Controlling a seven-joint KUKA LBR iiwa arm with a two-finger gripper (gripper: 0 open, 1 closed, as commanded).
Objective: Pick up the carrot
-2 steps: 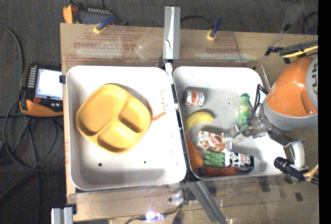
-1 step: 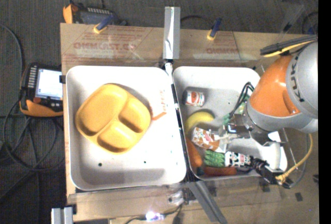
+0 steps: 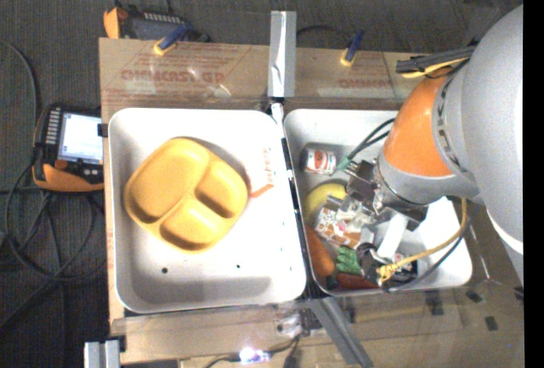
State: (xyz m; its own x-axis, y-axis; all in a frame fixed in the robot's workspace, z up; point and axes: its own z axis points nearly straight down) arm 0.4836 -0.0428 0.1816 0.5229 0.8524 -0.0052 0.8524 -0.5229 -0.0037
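Carrot, long orange one (image 3: pixel 320 254), lies in right white bin (image 3: pixel 459 273), not picked up. Gripper (image 3: pixel 361 234) low nearby; can't tell its grip.

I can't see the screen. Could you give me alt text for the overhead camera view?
A grey and orange robot arm reaches into the right bin, above a carrot, a can and other small items. The left bin holds a yellow divided plate.

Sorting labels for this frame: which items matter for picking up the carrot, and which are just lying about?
Job:
carrot, at the right bin's near-left corner
gripper

Lying about:
yellow divided plate in the left bin
can
yellow fruit
snack packet
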